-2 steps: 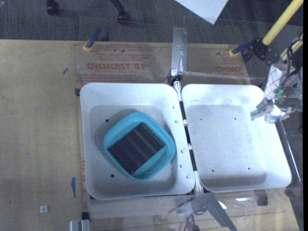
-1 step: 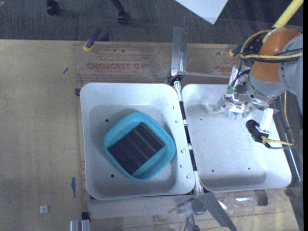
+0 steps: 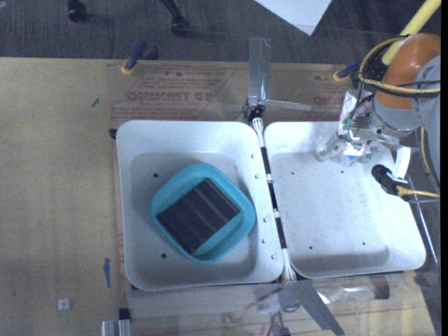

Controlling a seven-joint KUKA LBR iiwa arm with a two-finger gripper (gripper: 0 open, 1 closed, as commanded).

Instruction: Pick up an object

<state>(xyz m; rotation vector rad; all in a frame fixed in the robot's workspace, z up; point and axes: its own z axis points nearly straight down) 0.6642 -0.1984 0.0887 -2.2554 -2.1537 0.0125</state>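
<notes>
A teal square dish (image 3: pixel 241 212) with rounded corners lies in the left bin (image 3: pixel 140 145), turned like a diamond. Inside it rests a dark ribbed black block (image 3: pixel 197 214). My gripper (image 3: pixel 341 148) hangs over the far right part of the right bin (image 3: pixel 336 250), well away from the dish. It points down toward the bin floor near the back wall. I see nothing between the gripper and the floor there.
The grey arm with its orange band (image 3: pixel 413 58) comes in from the upper right. A metal post (image 3: pixel 258 75) stands behind the seam between the bins. The bins sit on a brown board (image 3: pixel 56 187).
</notes>
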